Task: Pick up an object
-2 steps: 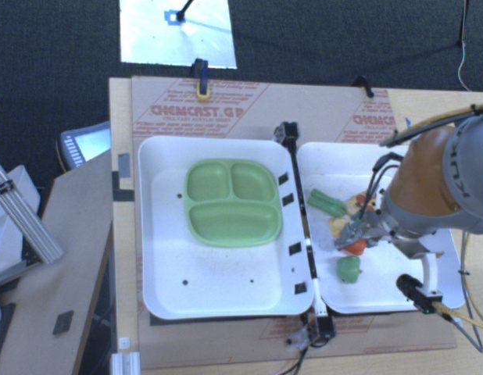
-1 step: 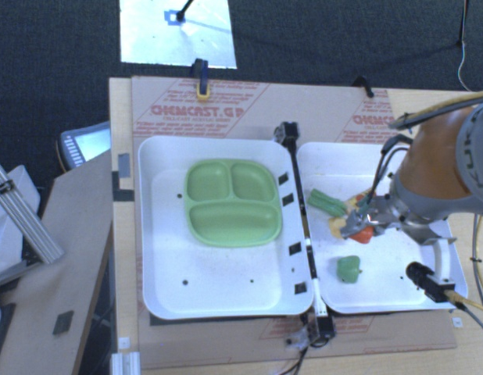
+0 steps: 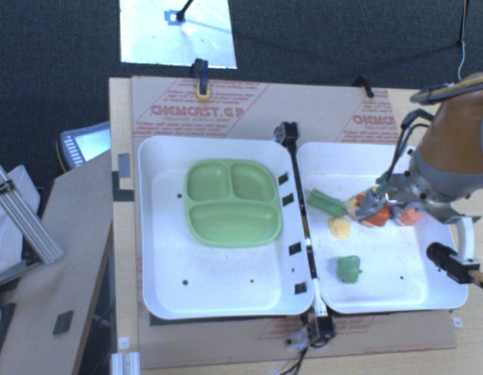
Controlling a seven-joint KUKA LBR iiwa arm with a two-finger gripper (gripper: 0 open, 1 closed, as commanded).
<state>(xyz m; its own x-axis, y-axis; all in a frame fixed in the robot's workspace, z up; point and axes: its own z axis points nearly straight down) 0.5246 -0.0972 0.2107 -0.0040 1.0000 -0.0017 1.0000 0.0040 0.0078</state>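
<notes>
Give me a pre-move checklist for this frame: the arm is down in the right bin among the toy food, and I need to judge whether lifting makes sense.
1. Gripper is down in the right bin: ok.
2. Gripper sits at a target, the red piece: ok, it is right against it.
3. Red piece seated between the gripper's fingers: cannot tell, the wrist hides the contact.
4. Neighbours free of the grasp: not ok, the yellow piece and long green piece lie close beside it.
5. Small green piece out of the lifting path: ok, it lies apart, nearer the front wall.
6. Green divided plate undisturbed in the left bin: ok.
</notes>
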